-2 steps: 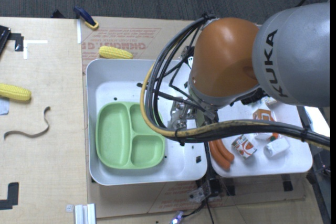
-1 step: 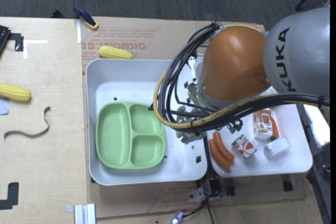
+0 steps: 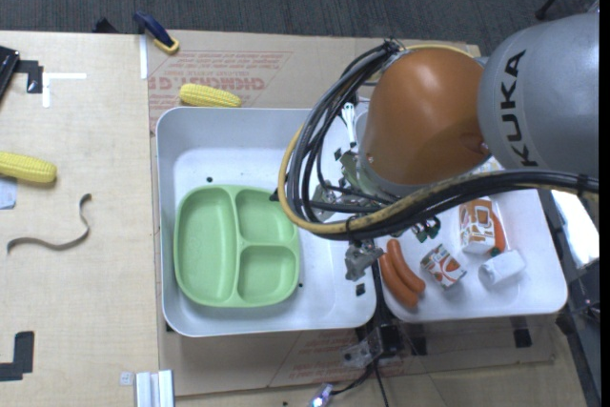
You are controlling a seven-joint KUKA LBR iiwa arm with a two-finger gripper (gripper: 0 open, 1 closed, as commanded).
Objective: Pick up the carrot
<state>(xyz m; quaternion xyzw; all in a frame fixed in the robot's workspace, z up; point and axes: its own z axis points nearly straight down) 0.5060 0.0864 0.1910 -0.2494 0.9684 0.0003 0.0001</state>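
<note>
Right of the green plate (image 3: pixel 238 248), the gripper (image 3: pixel 358 260) hangs low over the seam between the two bins, its open-or-closed state impossible to tell under the cables (image 3: pixel 315 176) and the orange band (image 3: pixel 424 114).

Just right of the plate, what shows of the gripper is a small grey tip with nothing seen in it. A little further right of the plate lie two red-orange sausages (image 3: pixel 400 276), then a small carton (image 3: pixel 443 265). The carrot (image 3: pixel 497 229) appears to be the slim orange piece with a dark green end, well right of the plate in the right bin (image 3: pixel 534 305), touching a white-and-orange packet (image 3: pixel 475 222). It is probably light, stiff and smooth, a toy likely to roll or slip. The best hold is likely across its thicker middle, narrow way, clear of the packet beside it.
</note>
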